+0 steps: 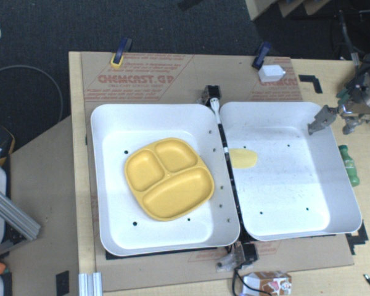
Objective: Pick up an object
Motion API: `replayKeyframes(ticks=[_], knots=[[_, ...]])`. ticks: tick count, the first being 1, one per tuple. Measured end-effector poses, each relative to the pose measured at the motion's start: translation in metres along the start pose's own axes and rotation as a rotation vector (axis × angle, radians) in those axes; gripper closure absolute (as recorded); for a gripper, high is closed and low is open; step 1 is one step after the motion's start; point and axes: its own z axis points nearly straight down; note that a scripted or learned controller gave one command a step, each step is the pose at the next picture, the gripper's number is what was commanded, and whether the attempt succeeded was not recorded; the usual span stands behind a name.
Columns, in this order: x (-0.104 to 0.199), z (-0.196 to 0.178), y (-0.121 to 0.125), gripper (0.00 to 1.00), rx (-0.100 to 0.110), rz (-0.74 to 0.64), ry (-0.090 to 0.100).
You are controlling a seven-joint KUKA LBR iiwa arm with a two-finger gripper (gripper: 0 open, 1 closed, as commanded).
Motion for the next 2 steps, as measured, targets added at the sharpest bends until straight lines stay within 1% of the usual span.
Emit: replayKeyframes(ticks=[1, 2], knots=[[0.036, -0.119, -0.062, 0.0, -0.009, -0.003, -0.001], [0.046, -0.305, -0.079, 0.0, -0.02, -0.003, -0.006]])
